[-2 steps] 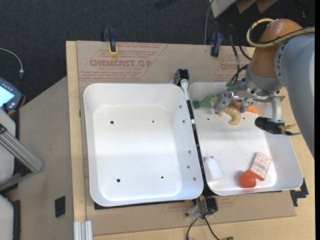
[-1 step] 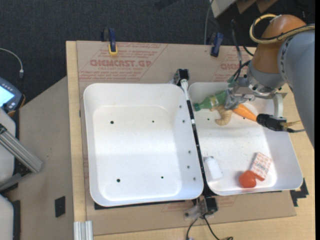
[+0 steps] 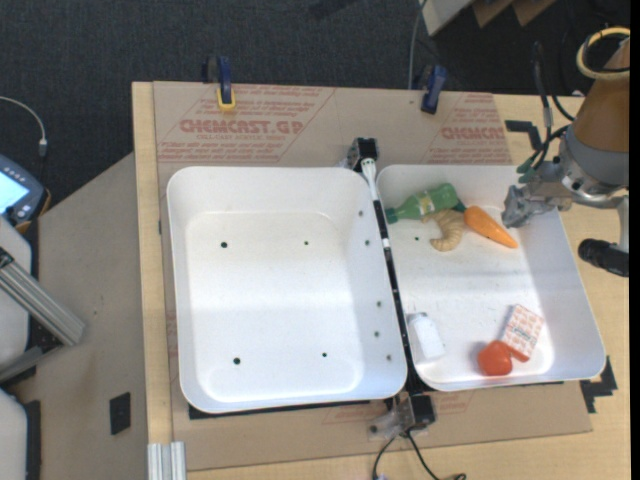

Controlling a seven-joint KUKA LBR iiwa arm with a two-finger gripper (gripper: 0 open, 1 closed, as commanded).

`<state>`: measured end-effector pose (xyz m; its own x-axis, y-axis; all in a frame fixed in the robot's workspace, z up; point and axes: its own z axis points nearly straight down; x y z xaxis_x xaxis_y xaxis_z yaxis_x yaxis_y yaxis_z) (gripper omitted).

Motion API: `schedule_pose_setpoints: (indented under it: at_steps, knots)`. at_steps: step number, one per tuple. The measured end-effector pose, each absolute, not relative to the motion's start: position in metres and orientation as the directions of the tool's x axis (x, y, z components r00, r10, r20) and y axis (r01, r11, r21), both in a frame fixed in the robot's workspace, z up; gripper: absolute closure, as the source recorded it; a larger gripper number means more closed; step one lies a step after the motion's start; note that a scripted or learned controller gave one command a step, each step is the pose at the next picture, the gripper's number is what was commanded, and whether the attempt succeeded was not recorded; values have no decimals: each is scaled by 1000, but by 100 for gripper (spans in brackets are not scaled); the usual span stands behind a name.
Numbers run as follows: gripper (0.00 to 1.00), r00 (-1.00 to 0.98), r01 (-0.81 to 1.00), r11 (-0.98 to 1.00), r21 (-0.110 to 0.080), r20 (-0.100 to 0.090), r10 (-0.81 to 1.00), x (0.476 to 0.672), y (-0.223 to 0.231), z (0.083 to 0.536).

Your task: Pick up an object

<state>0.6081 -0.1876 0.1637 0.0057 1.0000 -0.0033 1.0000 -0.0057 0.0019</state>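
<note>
- Camera view: tool [image 3: 520, 208] over the right bin's [image 3: 560, 298] far right part, just beside the carrot's [image 3: 490, 225] right end (finger spread impossible to tell).
- Green bottle [image 3: 425, 205] and ginger piece [image 3: 447, 230] left of carrot; tomato [image 3: 495, 359], small carton [image 3: 523, 330] near edge.

Def a robotics lab imo: white bins [image 3: 270, 183] clamped w/ blue clamps [image 3: 223, 80] to cardboard-covered table [image 3: 300, 118], cables [image 3: 420, 28] everywhere.

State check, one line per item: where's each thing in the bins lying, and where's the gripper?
Green plastic bottle: on its side, right bin's far end.
Tan curved piece: lying against the bottle.
Orange carrot: lying flat, beside the gripper.
Red round tomato: near corner, touching the small printed box.
White block: by the divider.
Gripper: low over the right bin, holding nothing.
</note>
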Motion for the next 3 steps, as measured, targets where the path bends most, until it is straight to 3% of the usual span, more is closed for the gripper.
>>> schedule_pose_setpoints:
  at_steps: [2,3]
  knots:
    - [100,3,1000,-3,-4,1,1000,522,-212,120]
    - [100,-4,1000,4,5,1,1000,486,-152,211]
